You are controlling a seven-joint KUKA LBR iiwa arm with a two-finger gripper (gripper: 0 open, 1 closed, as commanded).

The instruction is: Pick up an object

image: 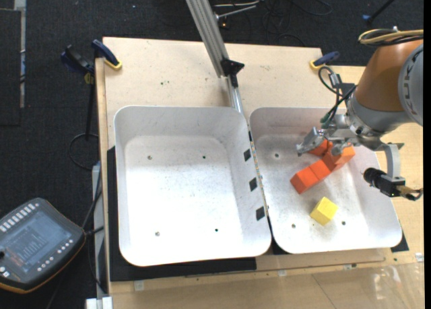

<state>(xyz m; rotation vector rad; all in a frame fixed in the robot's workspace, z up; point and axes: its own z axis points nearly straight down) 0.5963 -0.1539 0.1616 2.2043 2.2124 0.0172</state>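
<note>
Counter: bears 2 white bins side by side. Left bin. Right bin: holds 2 blocks. Arm: enters from the right. Hand: low over the orange block's far end; its opening and any grip cannot be told. Orange block: mid-bin, tilted. Yellow block: near side, apart.

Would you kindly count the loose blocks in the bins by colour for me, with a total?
Orange: 1, a long orange block in the right bin, its upper end under the claw
Yellow: 1, a small yellow block in the right bin, lying apart from the orange one
Total: 2
</note>
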